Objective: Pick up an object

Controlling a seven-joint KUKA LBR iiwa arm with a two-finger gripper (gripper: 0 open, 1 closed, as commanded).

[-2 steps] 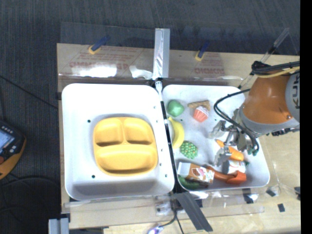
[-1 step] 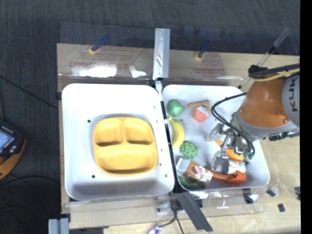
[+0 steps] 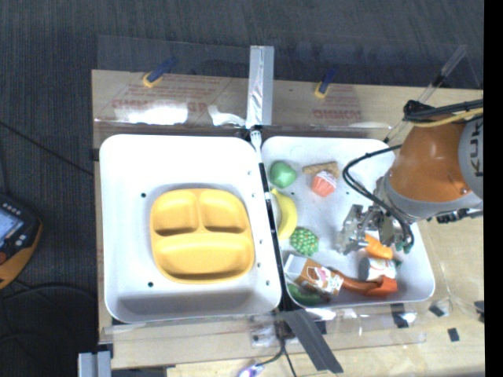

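On a wooden bench, the gripper (image 3: 363, 232) hangs low in the right bin (image 3: 416, 289), grip state unclear, beside small light toy food (image 3: 305, 241), likely slippery, best pinched across its middle.

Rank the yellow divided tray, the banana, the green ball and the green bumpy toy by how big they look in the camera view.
1. Yellow divided tray, far the largest, in the left bin.
2. Banana, in the right bin.
3. Green ball and green bumpy toy look about alike; no ranking between them.
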